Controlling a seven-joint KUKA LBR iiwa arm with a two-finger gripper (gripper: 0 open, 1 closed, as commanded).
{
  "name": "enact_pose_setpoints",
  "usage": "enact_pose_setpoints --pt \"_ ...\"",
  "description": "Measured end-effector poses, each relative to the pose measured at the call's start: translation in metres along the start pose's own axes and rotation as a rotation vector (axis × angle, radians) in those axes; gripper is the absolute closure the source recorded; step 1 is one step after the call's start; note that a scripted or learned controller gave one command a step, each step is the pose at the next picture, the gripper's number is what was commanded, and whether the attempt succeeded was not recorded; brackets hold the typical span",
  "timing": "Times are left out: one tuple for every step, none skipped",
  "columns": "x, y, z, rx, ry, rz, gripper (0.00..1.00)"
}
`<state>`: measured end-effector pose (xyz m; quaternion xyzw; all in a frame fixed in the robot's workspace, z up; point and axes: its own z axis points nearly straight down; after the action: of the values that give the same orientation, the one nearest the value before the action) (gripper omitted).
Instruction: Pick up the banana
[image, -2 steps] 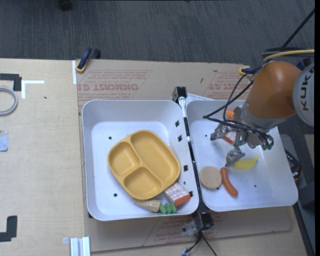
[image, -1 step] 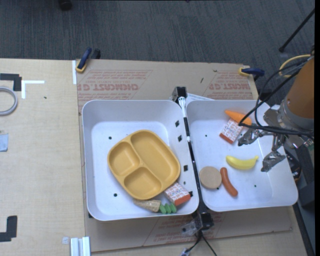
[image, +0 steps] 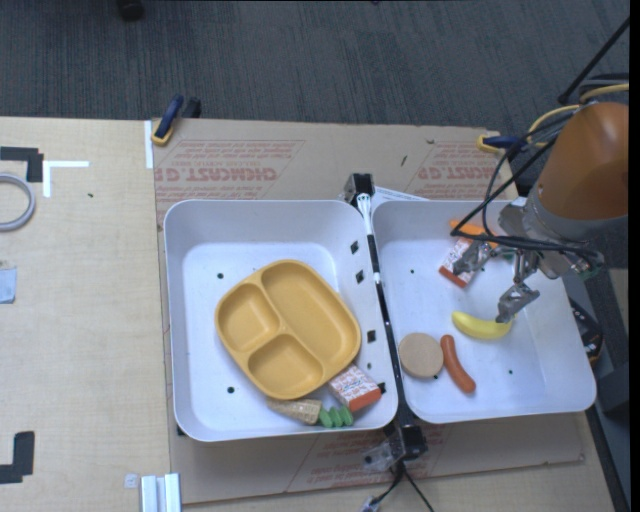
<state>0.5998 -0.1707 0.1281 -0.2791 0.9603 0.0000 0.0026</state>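
Banana (image: 481, 325) sits in the right bin (image: 560, 395), roughly mid-bin, lying flat with its curve opening upward in the camera view. We see the end effector (image: 493, 283) right above it, reaching in from the right with the grey arm (image: 590, 165) behind it. One finger (image: 517, 300) points down and its tip sits at the banana's right end, touching or just over it; we cannot tell which. The other finger (image: 466, 258) is up and to the left, near a small red-and-white item (image: 452, 275) by the bin's upper middle. The fingers stand spread apart, nothing between them, so we read the end effector as open and not holding the banana.

Also in the right bin: a round tan disc (image: 421, 355) and a red sausage (image: 458, 363), side by side just below and left of the banana, near it but apart.

Left bin (image: 190, 300) holds a yellow divided plate (image: 288, 328) with three compartments, centred. Below the plate, by the bin's lower wall: a tan wedge (image: 296, 409), a green piece (image: 338, 416) and a small red-and-white box (image: 355, 388), clustered together.

Both bins sit on cardboard (image: 230, 160) on the counter (image: 80, 330). A blue-and-yellow clip (image: 168, 119) is at the cardboard's upper left corner.
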Motion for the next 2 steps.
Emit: enact_pose_setpoints --pt "-0.034 0.019 0.004 0.0 0.0 -0.218 0.0" --pt "0.038 0.017 -0.026 -0.001 0.002 -0.144 0.0"
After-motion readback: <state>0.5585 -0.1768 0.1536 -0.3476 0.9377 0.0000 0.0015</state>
